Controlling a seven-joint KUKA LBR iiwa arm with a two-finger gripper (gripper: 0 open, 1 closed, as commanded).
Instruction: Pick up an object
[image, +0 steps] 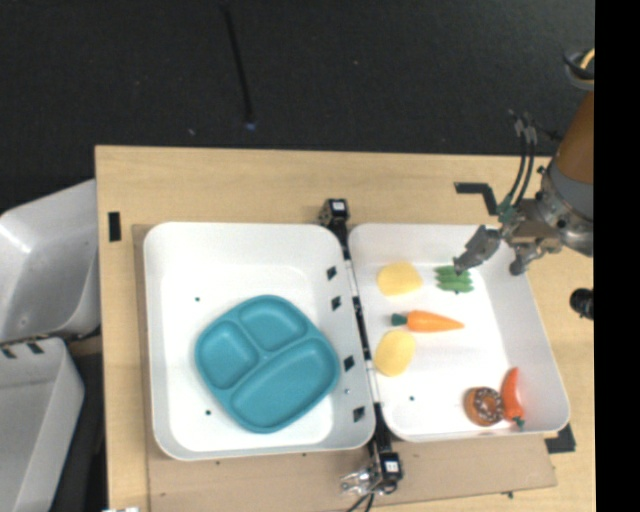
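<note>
Two shallow white bins sit side by side on a pale wooden bench (250, 180). The left bin (170, 300) holds a blue divided plate (265, 362) with three compartments, lying flat near the middle of the bin and turned at an angle to its walls. The right bin (520, 330) holds the small toy foods. A yellow lump (399, 279) lies near the upper left of this bin, and a second yellow lump (394, 352) lies below it, close to the wall shared with the left bin. Between them and a little to the right lies an orange carrot (434, 322), pointing right, its green end toward the left. A small green leafy piece (455, 280) lies just right of the upper yellow lump. In the lower right corner a brown doughnut (484, 405) rests just beside a red-orange piece (511, 392), the two touching or nearly so. The arm (570, 190) reaches in from the right above the upper right corner of the right bin. Its gripper (495, 250) hangs over the bin's upper right part, with one dark finger (475, 250) slanting down toward the green leafy piece, its tip at or just above it. Whether the fingers are spread or pressed together cannot be told here, and nothing is seen clamped between them.
</note>
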